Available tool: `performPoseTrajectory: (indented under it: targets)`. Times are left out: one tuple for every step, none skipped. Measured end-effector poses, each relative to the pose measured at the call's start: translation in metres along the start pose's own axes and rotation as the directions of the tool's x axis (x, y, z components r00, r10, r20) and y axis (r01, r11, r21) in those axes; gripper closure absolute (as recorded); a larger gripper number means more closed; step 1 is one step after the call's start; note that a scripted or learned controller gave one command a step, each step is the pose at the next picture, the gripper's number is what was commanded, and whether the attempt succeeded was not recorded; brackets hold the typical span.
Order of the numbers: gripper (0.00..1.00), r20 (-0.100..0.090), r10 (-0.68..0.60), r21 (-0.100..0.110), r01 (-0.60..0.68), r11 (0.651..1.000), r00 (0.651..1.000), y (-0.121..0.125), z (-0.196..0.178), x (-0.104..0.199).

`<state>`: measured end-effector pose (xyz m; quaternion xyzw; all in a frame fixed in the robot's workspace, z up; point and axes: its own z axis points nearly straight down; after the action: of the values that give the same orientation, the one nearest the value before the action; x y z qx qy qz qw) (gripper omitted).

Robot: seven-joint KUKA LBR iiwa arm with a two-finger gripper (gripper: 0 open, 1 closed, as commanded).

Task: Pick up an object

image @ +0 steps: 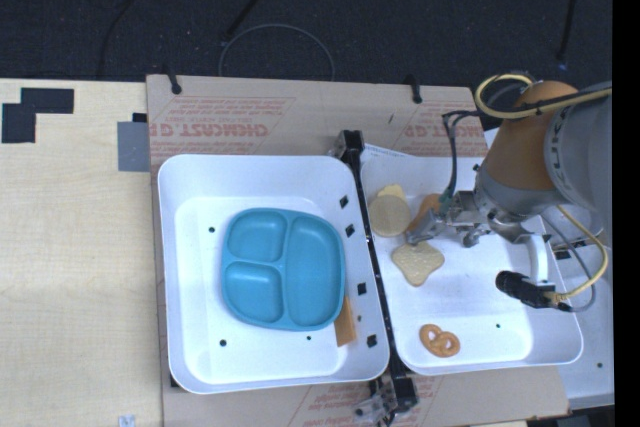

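My gripper (442,225) is low in the right bin (540,345), near its back left part, below the grey arm (545,160) and its orange band. Just left of the gripper lies a round cream piece (389,213). A small orange piece (428,206) sits against the gripper's near side, partly hidden by it. A pale flat lumpy piece (417,262) lies directly in front of the gripper. At the bin's front rests a brown pretzel (438,341). Nothing shows as lifted off the bin floor.
The left bin (190,205) holds a blue divided plate (282,267), with a thin brown stick (345,324) by its right edge. A black divider (362,245) runs between the bins. Cables and a black connector (525,287) hang off the arm over the right bin's right side.
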<state>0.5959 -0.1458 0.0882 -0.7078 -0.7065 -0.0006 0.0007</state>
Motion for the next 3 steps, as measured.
performPoseTrajectory:
  targets:
    - [1.0,-0.001,0.002,-0.005,-0.002,1.0,1.0,0.002,-0.014,0.0]
    - [1.0,0.002,-0.003,-0.001,0.003,1.0,1.0,-0.002,-0.072,0.007]
    - [1.0,0.003,-0.002,-0.003,0.002,1.0,1.0,0.0,-0.119,-0.002]
